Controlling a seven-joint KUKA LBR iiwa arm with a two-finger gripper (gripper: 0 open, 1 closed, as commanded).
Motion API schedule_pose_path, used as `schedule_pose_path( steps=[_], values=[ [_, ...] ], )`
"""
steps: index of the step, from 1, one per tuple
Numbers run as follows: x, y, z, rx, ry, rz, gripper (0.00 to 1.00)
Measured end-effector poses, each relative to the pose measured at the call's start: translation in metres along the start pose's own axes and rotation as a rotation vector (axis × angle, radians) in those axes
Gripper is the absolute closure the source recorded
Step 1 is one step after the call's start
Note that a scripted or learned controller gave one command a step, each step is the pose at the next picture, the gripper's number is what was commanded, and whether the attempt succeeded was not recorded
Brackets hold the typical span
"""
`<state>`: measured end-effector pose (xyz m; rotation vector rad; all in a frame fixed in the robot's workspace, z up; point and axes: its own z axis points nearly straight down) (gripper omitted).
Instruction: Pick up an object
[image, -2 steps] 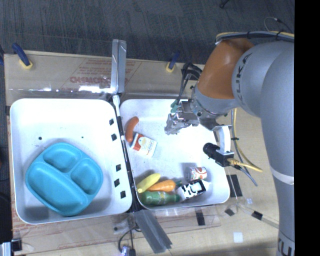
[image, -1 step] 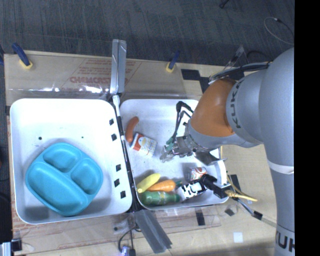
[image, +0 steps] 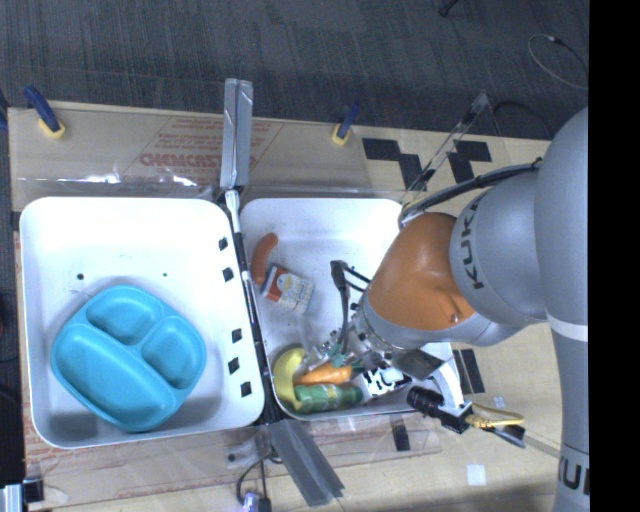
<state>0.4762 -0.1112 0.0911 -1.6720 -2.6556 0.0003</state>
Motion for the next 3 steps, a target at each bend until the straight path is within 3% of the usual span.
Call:
schedule_pose_path(
  steps=[1,2,3],
  values=[
    [-0.0006,0.0005,-0.0098,-0.001,0.000,-0.004,1.00],
    [-0.0007,0.0005,-0.0098,-0.001,-0.001,-0.004,0.00],
    [-0.0009,0.0012,-0.0195,-0.001,-0.002,-0.009,1.00]
  ],
)
